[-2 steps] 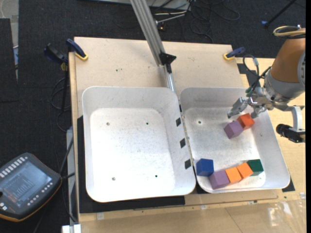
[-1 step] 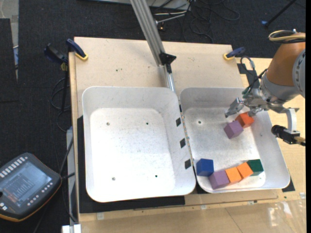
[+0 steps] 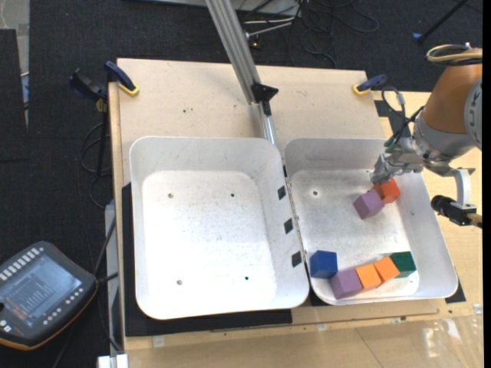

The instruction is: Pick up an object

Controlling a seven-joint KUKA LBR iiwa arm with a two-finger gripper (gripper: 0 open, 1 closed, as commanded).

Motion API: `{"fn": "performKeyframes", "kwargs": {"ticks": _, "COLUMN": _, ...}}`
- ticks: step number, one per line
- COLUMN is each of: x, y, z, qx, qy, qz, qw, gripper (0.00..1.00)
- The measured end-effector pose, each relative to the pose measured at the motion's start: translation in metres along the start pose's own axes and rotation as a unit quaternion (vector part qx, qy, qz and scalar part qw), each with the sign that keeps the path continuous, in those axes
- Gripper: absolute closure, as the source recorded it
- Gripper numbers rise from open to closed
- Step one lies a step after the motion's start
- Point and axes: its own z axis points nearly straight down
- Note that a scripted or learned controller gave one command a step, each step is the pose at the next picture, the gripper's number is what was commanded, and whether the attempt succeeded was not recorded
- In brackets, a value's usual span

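Observation:
My gripper (image 3: 383, 176) hangs low over the far part of the right bin (image 3: 337, 159), coming in from the right. Directly at its tip lies a small orange block (image 3: 390, 192), touching or nearly touching it. A light purple block (image 3: 369, 204) sits tilted right beside the orange one, on its left. Whether the orange block is gripped is not visible from this angle.
Along the right bin's near edge stand a blue block (image 3: 323, 264), a purple block (image 3: 346, 282), an orange block (image 3: 369, 274) and a green block (image 3: 402, 264) in a row. The left bin (image 3: 146, 205) adjoins. A metal pole (image 3: 238, 52) slants over the bench's back.

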Motion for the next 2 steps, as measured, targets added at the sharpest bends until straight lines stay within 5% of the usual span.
{"fn": "performKeyframes", "kwargs": {"ticks": 2, "x": -0.005, "y": 0.004, "z": -0.126, "qx": 0.007, "qy": 0.003, "qz": -0.001, "qw": 1.0000, "gripper": 1.00}}
